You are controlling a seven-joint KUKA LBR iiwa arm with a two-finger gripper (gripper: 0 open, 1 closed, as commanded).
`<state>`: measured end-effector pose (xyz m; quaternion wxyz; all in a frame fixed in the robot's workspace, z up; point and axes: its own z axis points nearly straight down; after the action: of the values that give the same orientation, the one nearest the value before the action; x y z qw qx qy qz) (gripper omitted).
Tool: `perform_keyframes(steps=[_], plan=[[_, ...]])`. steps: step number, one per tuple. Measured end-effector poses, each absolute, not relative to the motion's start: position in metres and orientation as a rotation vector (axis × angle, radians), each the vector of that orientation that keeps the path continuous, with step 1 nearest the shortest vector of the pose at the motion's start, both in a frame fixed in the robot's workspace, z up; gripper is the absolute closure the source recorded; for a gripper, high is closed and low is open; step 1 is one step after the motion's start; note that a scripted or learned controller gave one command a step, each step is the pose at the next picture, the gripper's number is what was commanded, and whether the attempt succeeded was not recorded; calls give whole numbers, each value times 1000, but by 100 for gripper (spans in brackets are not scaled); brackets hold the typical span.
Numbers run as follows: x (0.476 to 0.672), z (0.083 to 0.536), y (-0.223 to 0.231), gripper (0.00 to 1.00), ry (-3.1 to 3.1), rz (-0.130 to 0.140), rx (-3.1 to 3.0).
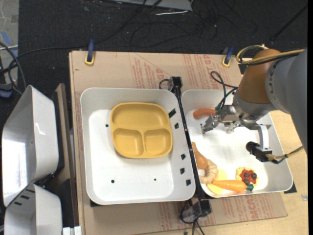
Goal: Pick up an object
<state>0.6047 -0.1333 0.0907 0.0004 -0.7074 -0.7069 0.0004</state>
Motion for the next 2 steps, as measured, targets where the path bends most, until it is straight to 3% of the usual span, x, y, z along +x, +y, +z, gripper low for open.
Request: perform_keyframes(steps=[1, 2], plan=[[605, 102, -133, 100, -2221, 0, -2223], [607, 153, -123, 100, -2228, -5, -2220]])
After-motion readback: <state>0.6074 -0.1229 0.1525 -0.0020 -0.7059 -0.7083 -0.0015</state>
